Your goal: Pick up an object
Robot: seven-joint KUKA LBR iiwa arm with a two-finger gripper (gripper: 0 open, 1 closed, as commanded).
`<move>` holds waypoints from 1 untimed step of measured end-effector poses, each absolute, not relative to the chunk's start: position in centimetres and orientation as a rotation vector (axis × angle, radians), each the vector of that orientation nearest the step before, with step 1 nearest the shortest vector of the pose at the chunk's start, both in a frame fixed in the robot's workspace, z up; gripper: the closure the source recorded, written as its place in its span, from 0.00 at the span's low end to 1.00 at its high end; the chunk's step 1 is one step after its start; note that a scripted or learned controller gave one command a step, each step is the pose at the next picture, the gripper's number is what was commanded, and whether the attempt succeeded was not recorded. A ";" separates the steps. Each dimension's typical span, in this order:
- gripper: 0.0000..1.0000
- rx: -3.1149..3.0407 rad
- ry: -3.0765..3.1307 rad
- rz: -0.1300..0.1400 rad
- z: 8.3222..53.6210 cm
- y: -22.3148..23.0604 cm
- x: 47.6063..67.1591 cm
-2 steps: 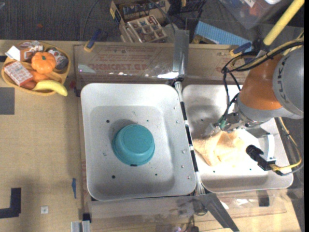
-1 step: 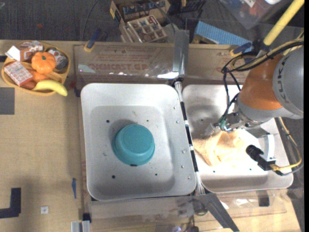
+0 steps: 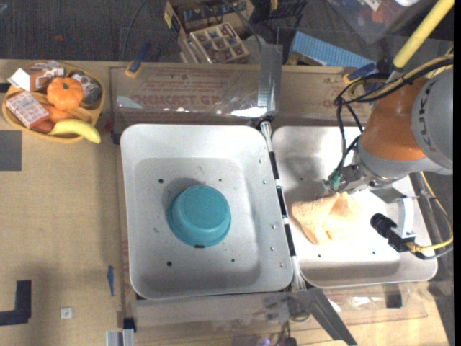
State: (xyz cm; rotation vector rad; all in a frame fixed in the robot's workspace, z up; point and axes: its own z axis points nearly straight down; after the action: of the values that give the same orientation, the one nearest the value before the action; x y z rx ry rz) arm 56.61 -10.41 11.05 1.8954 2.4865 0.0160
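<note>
Thing to pick: the tan sponge lies in the right bin, lower right of the frame.
Pincer: at its top edge; you cannot tell its state.
Tip: lower straight, squeeze its middle.
Blue bowl: left bin.

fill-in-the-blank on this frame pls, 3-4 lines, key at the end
1. The teal bowl lies upside down in the ____ bin.
2. The tan, wedge-shaped object lies in the ____ bin.
3. The gripper is over the ____ bin, just above the tan object.
4. The basket left of the bins holds a pumpkin and a yellow ____.

Missing words: left; right; right; banana
</note>
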 end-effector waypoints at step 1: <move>0.00 1.896 2.486 0.016 11.1 -10.4 56.6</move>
State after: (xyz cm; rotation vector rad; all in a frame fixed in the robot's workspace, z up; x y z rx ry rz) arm 56.61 -10.44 11.06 1.8957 2.4862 0.0159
